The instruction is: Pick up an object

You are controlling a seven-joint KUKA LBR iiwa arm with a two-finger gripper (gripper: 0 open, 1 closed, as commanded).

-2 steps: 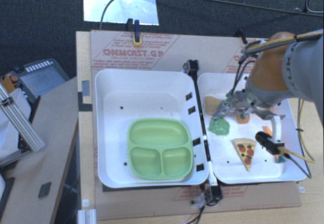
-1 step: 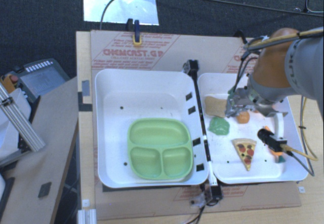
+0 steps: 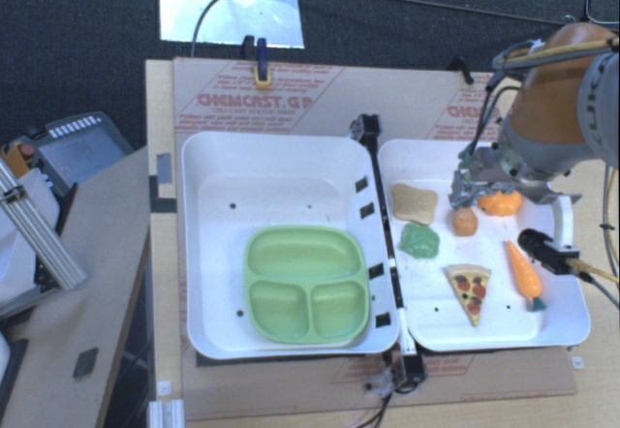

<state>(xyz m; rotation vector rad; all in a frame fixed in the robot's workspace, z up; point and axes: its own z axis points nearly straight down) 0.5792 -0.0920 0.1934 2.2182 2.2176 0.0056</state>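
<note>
Gripper [image 3: 469, 192] above right bin [image 3: 484, 334]

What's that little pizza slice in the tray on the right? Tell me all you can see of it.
The pizza slice looks like a small toy: a tan triangle with a paler crust along its top edge and red and dark dots for toppings. It lies flat on the floor of the right bin, its tip toward the near rim. Nothing touches it; the green lump and the carrot lie close by, apart from it.
</note>
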